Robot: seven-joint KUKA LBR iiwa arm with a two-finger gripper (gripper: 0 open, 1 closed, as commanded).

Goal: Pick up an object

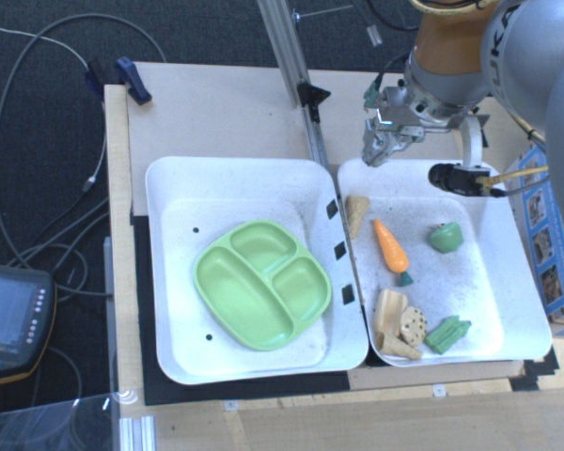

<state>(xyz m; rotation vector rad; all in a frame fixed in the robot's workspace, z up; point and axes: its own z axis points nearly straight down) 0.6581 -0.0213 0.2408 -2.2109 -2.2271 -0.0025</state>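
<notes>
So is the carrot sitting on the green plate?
No, the carrot lies in the right bin, while the green plate is in the left bin.

From my remote seat the scene reads bright and evenly lit from above, and the two shallow white plastic bins (169, 252) come close to washing out, with a soft sheen on the light green divided plastic plate (262, 284). Shadows are short and faint. Focus is mildly soft throughout, the dark carpeted floor (38, 111) looks grainy, and I see little edge distortion.
</notes>
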